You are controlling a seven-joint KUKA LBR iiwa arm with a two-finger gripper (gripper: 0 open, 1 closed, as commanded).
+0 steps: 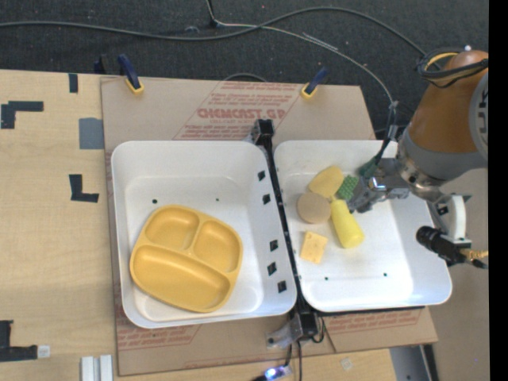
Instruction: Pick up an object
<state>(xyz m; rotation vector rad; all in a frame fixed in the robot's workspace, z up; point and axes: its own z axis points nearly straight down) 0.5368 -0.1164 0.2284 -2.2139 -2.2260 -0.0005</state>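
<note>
The right bin (397, 280) holds several small items: a pale yellow block (326, 181), a tan round piece (313, 207), a yellow cylinder (347, 225), a yellow cheese-like wedge (314, 247) and a small green piece (348, 186). My gripper (367, 194) hangs low over the bin, just right of the green piece and above the cylinder's upper end. Nothing is visibly held between its fingers. The orange-banded wrist (446, 113) rises behind it at the right.
A yellow divided plate (186, 256) lies in the left bin (127, 173). A black divider strip (274, 213) runs between the bins. Clamps (131, 76) hold the cardboard at the back. Cables cross the dark floor beyond.
</note>
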